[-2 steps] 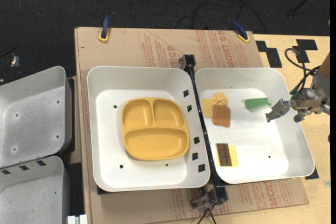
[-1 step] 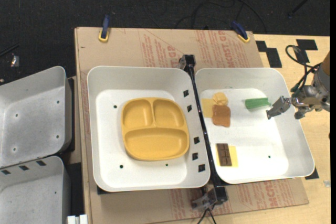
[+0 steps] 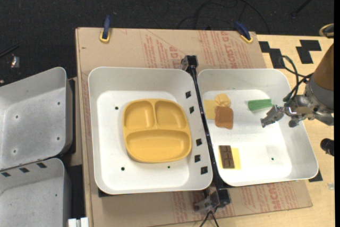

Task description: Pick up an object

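The right bin (image 3: 297,159) holds several small items. A green block (image 3: 259,104) lies near its middle. A brown block (image 3: 224,117) sits against pale yellow pieces (image 3: 215,106) by the left wall. A dark chocolate bar on a yellow card (image 3: 228,157) lies at the front left. My gripper (image 3: 281,118) hangs over the right half of this bin, just right of and slightly in front of the green block. It is open, with nothing between its fingers (image 3: 269,117).
The left bin (image 3: 101,114) holds a yellow divided plate (image 3: 157,130). A black divider with clips (image 3: 199,119) runs between the two bins. Folded white panels (image 3: 32,119) lie off the bench to the left. Cables hang near the arm at the right.
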`<state>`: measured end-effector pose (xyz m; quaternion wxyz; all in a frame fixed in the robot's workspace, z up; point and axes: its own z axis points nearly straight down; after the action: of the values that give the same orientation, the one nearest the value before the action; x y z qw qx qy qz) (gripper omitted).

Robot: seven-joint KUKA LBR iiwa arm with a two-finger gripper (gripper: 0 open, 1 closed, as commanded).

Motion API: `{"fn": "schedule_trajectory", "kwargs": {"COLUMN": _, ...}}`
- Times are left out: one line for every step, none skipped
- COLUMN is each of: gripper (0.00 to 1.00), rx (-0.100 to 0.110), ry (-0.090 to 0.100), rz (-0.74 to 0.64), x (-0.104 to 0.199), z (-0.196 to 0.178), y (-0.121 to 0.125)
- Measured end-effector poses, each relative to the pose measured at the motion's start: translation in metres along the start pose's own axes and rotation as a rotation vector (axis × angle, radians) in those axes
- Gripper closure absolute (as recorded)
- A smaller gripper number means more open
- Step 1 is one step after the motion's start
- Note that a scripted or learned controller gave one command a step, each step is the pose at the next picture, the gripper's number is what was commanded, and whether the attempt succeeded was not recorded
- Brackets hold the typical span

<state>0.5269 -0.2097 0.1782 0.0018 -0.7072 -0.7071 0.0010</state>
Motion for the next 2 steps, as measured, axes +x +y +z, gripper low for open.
{"fn": "schedule_trajectory", "kwargs": {"gripper": 0.0, "rx": 0.0, "ry": 0.0, "rz": 0.0, "x": 0.001, "z": 0.055, "y": 0.01}}
{"fn": "schedule_trajectory", "kwargs": {"gripper": 0.0, "rx": -0.002, "ry": 0.0, "rz": 0.001, "x": 0.002, "z": 0.088, "y": 0.01}}
